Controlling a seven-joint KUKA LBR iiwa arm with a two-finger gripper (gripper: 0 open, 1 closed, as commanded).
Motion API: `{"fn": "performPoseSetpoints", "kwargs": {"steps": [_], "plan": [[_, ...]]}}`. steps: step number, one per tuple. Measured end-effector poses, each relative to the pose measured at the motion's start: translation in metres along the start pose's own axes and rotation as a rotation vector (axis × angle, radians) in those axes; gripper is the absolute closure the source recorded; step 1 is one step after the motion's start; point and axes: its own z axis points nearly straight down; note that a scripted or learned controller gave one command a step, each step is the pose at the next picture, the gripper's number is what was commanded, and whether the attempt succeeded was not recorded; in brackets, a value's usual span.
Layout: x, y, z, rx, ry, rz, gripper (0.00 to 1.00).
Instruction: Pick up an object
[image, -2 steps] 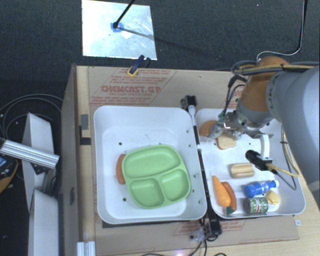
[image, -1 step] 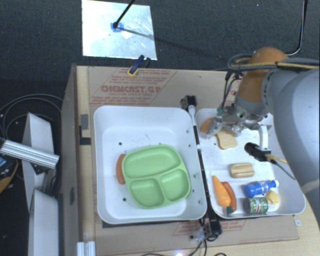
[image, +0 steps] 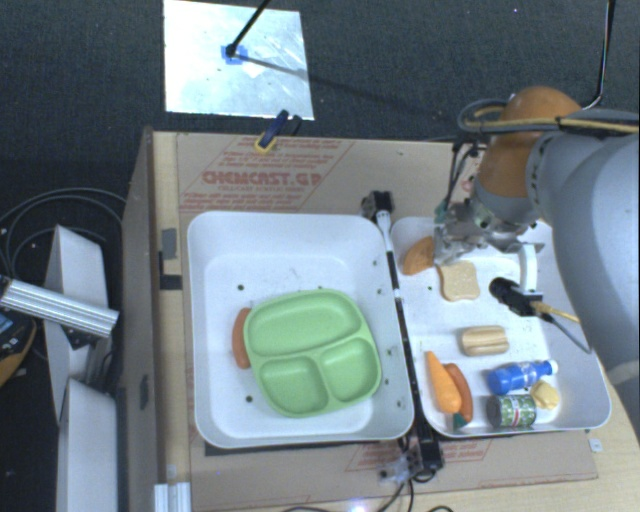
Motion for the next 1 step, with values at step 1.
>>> {"fn": "performPoseSetpoints", "kwargs": {"steps": [1], "plan": [[0.0001, -0.0001, 0.0002, 0.0, 0.0, -0.001, 0.0]]}}
